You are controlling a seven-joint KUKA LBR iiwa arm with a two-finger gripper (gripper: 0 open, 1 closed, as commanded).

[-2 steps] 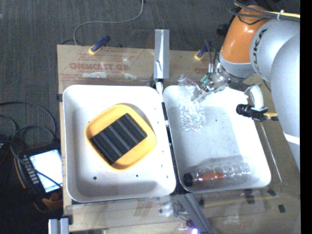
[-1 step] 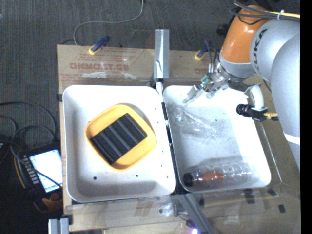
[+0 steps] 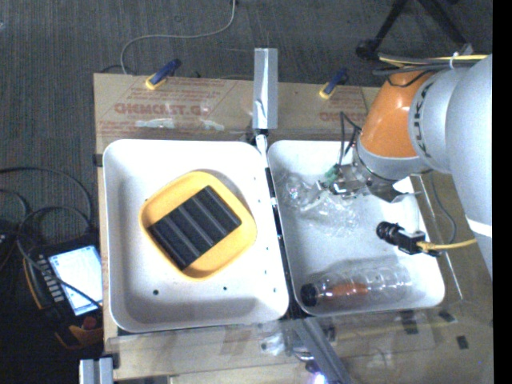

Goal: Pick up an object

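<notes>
A yellow dish with a black ribbed insert (image 3: 199,224) lies in the left bin (image 3: 128,166). In the right bin (image 3: 292,246), a clear plastic bottle with a dark cap (image 3: 358,286) lies along the front wall. Crumpled clear plastic (image 3: 316,201) sits near the bin's back left. My gripper (image 3: 342,184) is low over the right bin's back part, just right of the crumpled plastic. The orange wrist band (image 3: 388,126) and grey arm rise behind it to the right.
A metal post (image 3: 265,86) stands behind the seam between the bins. Two blue-and-yellow clamps (image 3: 162,73) hold the cardboard backing. A black cable plug with a yellow lead (image 3: 400,237) hangs over the right bin's right side. A tablet (image 3: 68,274) lies left of the bench.
</notes>
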